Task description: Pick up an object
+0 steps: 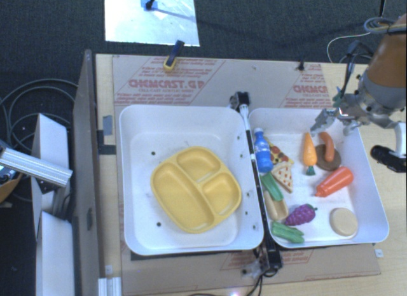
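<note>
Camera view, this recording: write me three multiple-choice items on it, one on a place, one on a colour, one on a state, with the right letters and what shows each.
1. Where does the yellow divided plate lie?
A. in the left bin
B. in the right bin
C. on the cardboard behind the bins

2. What colour is the bottle lying by the divider between the bins?
A. red
B. blue with a white cap
C. black

3. What is the state of the gripper?
A. resting on the plate
B. clamped on the bottle
C. above the right bin's far edge, with nothing between its fingers

Answers: 1 A, the plate fills the left bin's middle. 2 B, its body is blue, its cap white. 3 C, it hangs near the carrot, its fingers bare.
</note>
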Tool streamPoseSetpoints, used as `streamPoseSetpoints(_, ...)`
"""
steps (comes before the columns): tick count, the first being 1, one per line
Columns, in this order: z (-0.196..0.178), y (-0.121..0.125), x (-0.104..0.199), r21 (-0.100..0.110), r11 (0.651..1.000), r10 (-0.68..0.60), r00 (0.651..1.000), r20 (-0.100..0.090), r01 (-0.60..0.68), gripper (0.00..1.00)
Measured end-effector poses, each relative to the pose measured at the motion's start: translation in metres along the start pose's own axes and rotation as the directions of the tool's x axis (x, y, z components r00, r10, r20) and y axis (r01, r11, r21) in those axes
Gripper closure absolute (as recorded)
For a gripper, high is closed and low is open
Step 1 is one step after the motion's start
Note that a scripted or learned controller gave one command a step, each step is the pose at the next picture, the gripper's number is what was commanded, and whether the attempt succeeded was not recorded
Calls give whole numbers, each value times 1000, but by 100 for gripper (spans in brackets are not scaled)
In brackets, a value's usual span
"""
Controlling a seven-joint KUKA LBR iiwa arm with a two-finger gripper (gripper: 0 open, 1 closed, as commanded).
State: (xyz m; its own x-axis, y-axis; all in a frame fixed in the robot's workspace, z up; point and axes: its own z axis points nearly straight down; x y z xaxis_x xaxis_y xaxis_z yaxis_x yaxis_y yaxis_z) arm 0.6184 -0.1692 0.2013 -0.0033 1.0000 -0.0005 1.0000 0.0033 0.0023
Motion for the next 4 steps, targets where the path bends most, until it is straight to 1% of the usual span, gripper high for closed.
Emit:
streamPoseSetpoints(1,120,19,-14,-5,1000,0,1000,4,1,0)
streamPoseSetpoints(2,100,22,-14,-16,1000,-3,1000,7,3,100)
streamPoseSetpoints(3,12,54,24,-11,1000,-6,1000,1,6,100)
streamPoseSetpoints(4,-8,46,101,-3,1000,-9,1000,-4,9,100)
